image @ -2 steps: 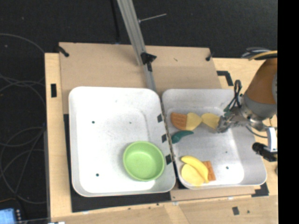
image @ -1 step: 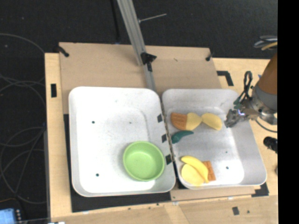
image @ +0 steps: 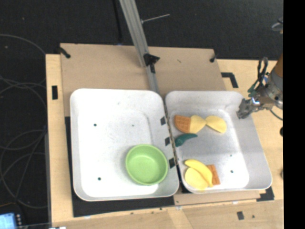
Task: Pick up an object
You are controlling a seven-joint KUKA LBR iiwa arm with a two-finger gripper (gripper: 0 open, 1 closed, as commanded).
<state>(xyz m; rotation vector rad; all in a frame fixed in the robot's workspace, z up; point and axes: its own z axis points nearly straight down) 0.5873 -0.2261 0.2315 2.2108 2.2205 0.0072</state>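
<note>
Yellow toy pieces (image: 198, 174) are seen at the near end of the right bin (image: 248, 147), well apart from the gripper (image: 245, 108), which is held over that bin's far right rim with nothing between its fingers. Whether the jaws are apart or together cannot be told, the arm being cut off at the right.

Grey metal two-finger gripper (image: 244, 109) observed, small and angular, with pale highlights on its faces. Dark thin cables (image: 261, 75) loop above the wrist housing (blurred; no markings legible). Orange band partly visible beyond.
</note>
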